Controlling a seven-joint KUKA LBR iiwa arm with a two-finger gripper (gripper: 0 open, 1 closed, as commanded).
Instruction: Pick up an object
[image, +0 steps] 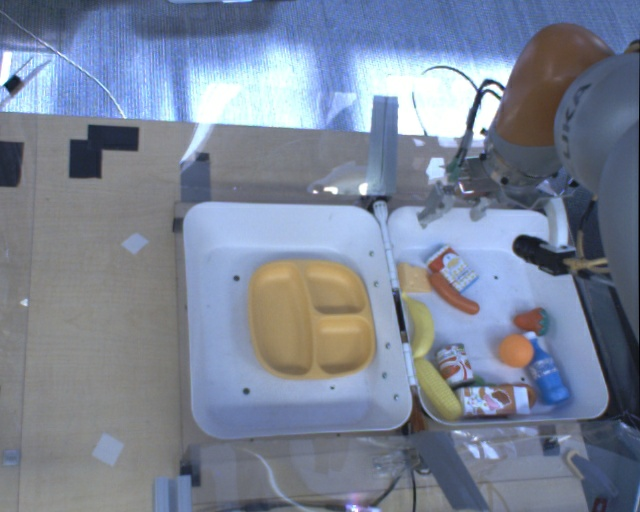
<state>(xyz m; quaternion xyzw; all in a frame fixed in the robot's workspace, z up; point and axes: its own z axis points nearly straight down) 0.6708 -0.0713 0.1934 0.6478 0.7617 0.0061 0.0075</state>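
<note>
My gripper (456, 205) hangs over the far rim of the right bin (590, 375). Its two grey fingers stand apart, with nothing between them. Below it in the bin lie a red-and-white carton (451, 268), a red sausage (455, 292) and a yellow block (412, 277). Closer to the front are two bananas (420, 325), a small can (455, 363), a red-and-white packet (497, 400), an orange (516, 351), a blue bottle (547, 372) and a red strawberry-like piece (531, 321).
The left bin (215, 300) holds a yellow divided plate (311, 318). A grey post (383, 150) rises at the back between the bins. A black part (540, 253) juts over the right bin's far right side. Cables loop behind the gripper.
</note>
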